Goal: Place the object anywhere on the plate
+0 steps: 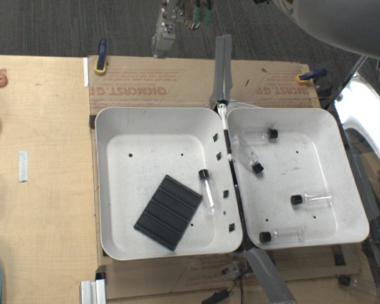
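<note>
A black ribbed rectangular plate (169,211) lies flat and askew in the left bin (114,170), near its front. Just right of the plate lies a clear tube with a black cap (206,187), close to the bin's right wall and apart from the plate. My gripper (163,40) hangs high at the top of the camera view, beyond the far edge of the left bin, over the cardboard. It is far from both the tube and the plate, and I see nothing in it.
The right bin (342,170) holds several more clear tubes with black caps, such as one (270,133) at the back and one (297,199) at the right. Clamps (101,56) hold the cardboard at the back. A grey divider bar (223,68) stands between the bins.
</note>
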You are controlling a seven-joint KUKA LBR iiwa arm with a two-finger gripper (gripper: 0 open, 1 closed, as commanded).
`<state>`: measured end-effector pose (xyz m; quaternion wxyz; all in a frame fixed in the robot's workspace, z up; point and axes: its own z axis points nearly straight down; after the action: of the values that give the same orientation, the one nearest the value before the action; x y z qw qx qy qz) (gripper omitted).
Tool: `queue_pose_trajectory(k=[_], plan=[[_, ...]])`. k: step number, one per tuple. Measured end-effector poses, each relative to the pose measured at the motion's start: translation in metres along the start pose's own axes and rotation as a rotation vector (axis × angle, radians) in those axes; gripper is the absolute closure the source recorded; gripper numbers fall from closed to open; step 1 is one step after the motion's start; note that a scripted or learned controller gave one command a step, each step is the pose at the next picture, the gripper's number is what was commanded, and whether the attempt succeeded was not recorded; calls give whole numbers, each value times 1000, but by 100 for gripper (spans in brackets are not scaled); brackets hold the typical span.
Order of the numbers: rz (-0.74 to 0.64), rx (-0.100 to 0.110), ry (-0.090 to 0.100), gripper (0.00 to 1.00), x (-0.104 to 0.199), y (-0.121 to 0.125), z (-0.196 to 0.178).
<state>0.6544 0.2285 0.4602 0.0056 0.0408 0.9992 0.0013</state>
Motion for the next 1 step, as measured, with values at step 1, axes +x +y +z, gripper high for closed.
queue_pose_trajectory(k=[1], plan=[[0,-1,-3,100,-1,0,-9]])
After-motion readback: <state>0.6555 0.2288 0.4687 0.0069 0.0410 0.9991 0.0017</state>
